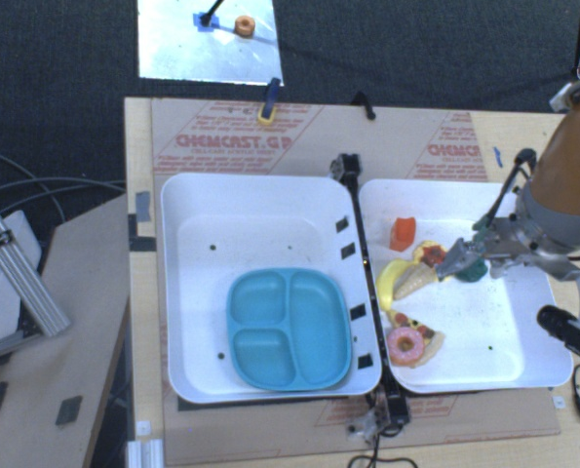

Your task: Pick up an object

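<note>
1. Your pincer (pixel 452 259) is hanging low over the right bin (pixel 523 364), reaching in from the arm (pixel 562 183) at the right; whether its tips are apart or together, you cannot tell at this slant, and nothing is visibly lying between them.
2. The tips are sitting at the edge of a tight cluster: a pale yellow wedge (pixel 404 279) just to their left, a small red-and-yellow piece (pixel 429 253) touching or nearly touching them, and a teal object (pixel 472 271) lying partly under the wrist.
3. An orange-red block (pixel 403 233) is standing just above the cluster, and a pink-iced doughnut (pixel 406 344) is lying apart nearer the front wall, resting on a tan piece.
4. The left bin (pixel 202 222) is carrying a blue divided tray (pixel 290 328), well apart from the pincer across the black divider (pixel 366 271).
5. Risk: because the candidates are crowding one another, you are likely pushing one aside while closing on another, or pinching an edge that slips free on the lift.
6. Risk: the low-lying wedge is offering little to grip, so the tips may be scraping the bin floor instead.
</note>
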Robot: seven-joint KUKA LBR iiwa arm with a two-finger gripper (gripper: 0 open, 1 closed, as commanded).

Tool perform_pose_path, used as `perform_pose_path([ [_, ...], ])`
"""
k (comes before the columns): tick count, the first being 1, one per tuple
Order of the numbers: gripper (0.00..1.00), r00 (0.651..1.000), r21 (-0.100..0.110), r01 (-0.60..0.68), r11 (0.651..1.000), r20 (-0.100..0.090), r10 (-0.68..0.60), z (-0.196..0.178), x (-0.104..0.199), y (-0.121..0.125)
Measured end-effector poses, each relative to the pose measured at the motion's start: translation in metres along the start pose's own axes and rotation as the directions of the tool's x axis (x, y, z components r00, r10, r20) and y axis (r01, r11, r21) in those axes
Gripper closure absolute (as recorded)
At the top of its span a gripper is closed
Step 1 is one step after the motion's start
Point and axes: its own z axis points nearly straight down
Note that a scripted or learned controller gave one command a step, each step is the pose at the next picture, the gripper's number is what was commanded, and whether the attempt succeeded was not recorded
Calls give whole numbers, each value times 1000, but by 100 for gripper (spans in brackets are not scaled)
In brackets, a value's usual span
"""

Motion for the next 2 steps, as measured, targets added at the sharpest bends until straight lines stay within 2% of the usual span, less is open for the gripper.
perform_pose_path([
  [1, 0, 1000, -5, 7, 1000, 1, -7, 40, 69, -28],
  [2, 0, 1000, -14, 7, 1000, 2, -7, 1, 114, -26],
])
